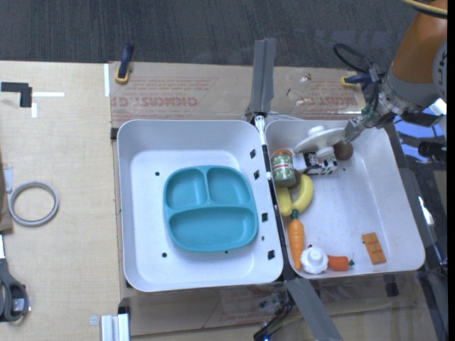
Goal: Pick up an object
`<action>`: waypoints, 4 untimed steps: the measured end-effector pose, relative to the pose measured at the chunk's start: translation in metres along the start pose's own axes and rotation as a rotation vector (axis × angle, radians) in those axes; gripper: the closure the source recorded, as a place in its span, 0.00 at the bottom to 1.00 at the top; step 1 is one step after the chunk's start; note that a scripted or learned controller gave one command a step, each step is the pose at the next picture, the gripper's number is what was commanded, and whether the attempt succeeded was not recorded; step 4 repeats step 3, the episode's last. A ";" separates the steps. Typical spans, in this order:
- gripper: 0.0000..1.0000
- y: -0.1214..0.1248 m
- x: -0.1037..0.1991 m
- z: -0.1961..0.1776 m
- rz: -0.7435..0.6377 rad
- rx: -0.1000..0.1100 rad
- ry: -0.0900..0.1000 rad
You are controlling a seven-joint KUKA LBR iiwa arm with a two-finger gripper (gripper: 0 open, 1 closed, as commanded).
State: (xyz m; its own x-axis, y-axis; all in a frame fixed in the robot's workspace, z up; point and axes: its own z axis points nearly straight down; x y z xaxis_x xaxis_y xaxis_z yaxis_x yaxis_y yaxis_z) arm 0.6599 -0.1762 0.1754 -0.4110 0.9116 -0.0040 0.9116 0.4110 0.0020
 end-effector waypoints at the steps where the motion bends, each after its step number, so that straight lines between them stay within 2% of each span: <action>1: 1.00 -0.020 0.014 0.058 -0.022 -0.018 -0.013; 2: 1.00 0.006 0.013 -0.036 0.041 -0.002 -0.001; 3: 1.00 0.004 0.017 -0.003 -0.019 0.000 0.000; 4: 1.00 0.004 0.017 -0.003 -0.019 0.000 0.000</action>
